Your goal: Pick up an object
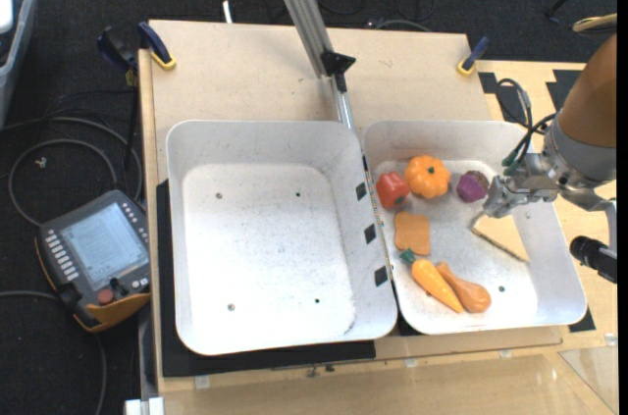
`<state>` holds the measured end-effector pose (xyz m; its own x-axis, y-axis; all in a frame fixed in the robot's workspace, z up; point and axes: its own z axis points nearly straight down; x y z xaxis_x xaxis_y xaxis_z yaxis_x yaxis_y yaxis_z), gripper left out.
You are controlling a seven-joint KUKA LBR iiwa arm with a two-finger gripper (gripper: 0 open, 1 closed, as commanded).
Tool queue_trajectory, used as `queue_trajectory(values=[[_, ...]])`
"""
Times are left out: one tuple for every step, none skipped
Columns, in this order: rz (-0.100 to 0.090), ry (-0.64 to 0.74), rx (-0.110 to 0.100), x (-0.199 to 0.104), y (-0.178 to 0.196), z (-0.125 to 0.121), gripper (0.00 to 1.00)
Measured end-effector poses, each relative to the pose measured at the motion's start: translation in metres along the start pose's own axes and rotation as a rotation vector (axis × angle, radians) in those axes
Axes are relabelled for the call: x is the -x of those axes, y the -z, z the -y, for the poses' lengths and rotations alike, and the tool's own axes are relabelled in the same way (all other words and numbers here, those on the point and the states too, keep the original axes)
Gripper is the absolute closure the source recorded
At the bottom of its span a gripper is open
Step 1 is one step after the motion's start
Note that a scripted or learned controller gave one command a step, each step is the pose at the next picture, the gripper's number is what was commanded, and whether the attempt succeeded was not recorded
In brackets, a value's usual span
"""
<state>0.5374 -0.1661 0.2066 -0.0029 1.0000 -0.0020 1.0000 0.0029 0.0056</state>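
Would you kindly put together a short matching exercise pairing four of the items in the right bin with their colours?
Things:
1. pumpkin
2. carrot
3. round item beside the gripper
4. item left of the pumpkin

Colours:
A. purple
B. red
C. all orange
D. orange with a green top

Pairs: 1-C, 2-D, 3-A, 4-B

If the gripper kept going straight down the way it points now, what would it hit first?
Most likely the tan wedge-shaped piece lying on the right bin floor, just below the gripper. The purple object sits to its side, probably off that line. Depth is hard to judge from this slant.
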Motion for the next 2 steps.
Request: queue_trajectory(values=[[-0.001, 0.0, -0.002, 0.0, 0.018, -0.001, 1.0], [-0.004, 0.005, -0.005, -0.048, 0.023, 0.003, 1.0]])
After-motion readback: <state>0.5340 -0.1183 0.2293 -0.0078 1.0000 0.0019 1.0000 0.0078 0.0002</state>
